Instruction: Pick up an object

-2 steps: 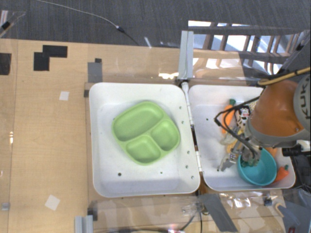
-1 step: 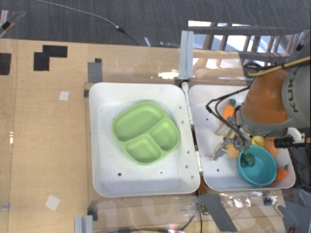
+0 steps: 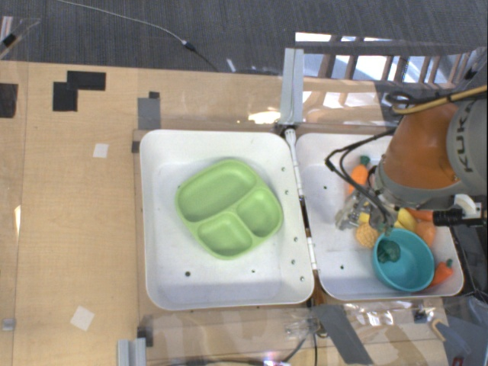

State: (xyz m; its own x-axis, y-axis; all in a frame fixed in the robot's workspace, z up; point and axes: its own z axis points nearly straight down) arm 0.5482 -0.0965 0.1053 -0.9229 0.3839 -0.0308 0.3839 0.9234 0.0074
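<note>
The grey arm with its orange band [image 3: 418, 155] reaches over the right bin [image 3: 324, 204]. Its gripper [image 3: 352, 218] hangs low among the toys at the bin's middle. Just right of the gripper lies a yellow bumpy piece [image 3: 367, 236], and a teal bowl [image 3: 402, 260] sits at the bin's front right. An orange piece [image 3: 358, 176] lies behind the gripper, with a small green bit [image 3: 365, 159] further back. A yellow piece [image 3: 405, 220] and another orange one [image 3: 425, 232] peek out beside the bowl. The arm hides more of the bin.
The left bin [image 3: 160, 280] holds a green divided plate [image 3: 229, 207]. A small orange piece [image 3: 443, 268] lies at the right bin's front right corner. A metal post [image 3: 292, 82] stands behind the bins where they meet. Black cables [image 3: 343, 158] loop off the arm.
</note>
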